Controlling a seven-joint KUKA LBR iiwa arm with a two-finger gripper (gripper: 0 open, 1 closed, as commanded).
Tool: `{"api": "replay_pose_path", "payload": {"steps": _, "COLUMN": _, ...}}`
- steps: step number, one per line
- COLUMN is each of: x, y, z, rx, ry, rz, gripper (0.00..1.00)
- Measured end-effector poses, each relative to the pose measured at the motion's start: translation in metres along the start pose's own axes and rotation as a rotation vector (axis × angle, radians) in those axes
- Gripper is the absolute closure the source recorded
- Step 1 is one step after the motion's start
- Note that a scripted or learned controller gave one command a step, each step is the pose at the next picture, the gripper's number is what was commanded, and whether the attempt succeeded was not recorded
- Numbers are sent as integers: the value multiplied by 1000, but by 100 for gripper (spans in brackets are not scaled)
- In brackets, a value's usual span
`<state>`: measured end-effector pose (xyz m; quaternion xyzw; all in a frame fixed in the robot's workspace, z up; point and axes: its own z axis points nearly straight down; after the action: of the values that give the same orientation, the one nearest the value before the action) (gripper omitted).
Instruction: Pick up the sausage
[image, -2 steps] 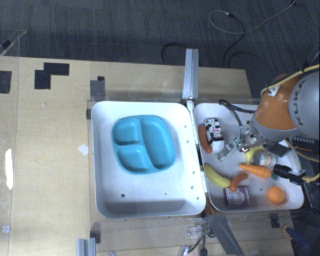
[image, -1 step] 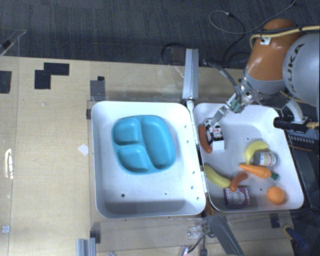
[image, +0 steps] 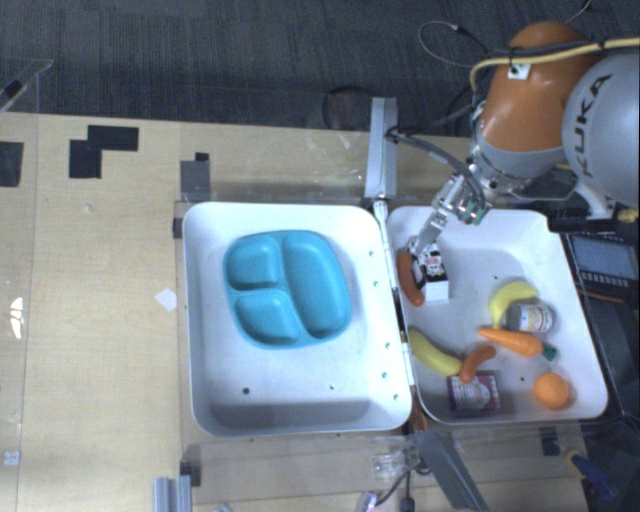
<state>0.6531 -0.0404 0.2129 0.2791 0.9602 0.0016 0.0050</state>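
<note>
The sausage (image: 409, 281), reddish-orange, lies lengthwise against the left wall of the right bin (image: 575, 300). My gripper (image: 424, 257) hangs low over the bin's upper left part, just above and to the right of the sausage's upper end. Its jaws stand open, one fingertip (image: 412, 246) near the sausage's top end, the other on the right. Nothing is held between them. A second reddish sausage-like piece (image: 477, 360) lies lower in the same bin.
The right bin also holds two bananas (image: 434, 352) (image: 510, 297), a carrot (image: 512, 341), an orange (image: 552, 390), two cans (image: 535, 318) (image: 474, 394) and a small white block (image: 437, 291). A blue divided plate (image: 288, 286) sits in the left bin (image: 210, 380).
</note>
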Motion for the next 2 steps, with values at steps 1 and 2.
{"api": "replay_pose_path", "payload": {"steps": 1, "x": 9, "y": -55, "z": 65, "rx": 2, "ry": 3, "rz": 20, "gripper": 0}}
{"api": "replay_pose_path", "payload": {"steps": 2, "x": -19, "y": -41, "z": 98, "rx": -5, "ry": -22, "rz": -369, "gripper": 0}}
